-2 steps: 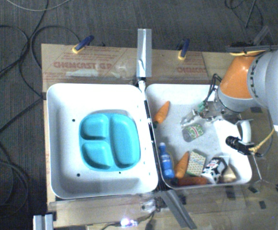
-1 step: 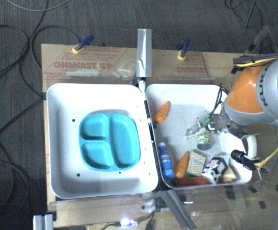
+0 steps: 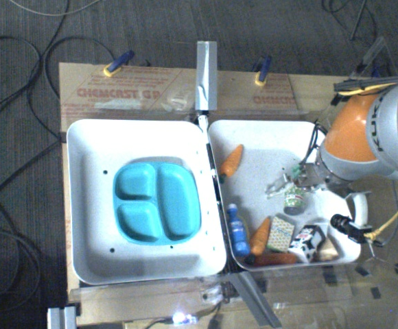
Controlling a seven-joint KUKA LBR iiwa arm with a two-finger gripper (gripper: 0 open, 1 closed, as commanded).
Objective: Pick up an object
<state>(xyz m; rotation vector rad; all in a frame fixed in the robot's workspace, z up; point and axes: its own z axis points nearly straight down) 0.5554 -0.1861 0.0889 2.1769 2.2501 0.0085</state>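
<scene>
A grey arm (image 3: 364,139) with an orange band leans over the right bin (image 3: 267,132), its claw (image 3: 294,184) low above the bin's floor, right of middle; whether the claw is open or closed cannot be told from here, and nothing is seen in its grip. Just below the claw, still inside the right bin, sits a small greenish round thing (image 3: 294,199). A carrot (image 3: 231,160) lies near the bin's left wall, toward the far end. Along the near wall a blue bottle (image 3: 237,229) rests in the left corner, with a second carrot (image 3: 259,236) beside it, then a patterned card (image 3: 281,233), a black-and-white block (image 3: 309,242) and a tan piece (image 3: 327,251) toward the right corner; a red item (image 3: 276,258) lies against the near rim. Left of the right bin, the other bin (image 3: 82,184) holds a blue tray (image 3: 158,201) on the desk (image 3: 116,94).
</scene>
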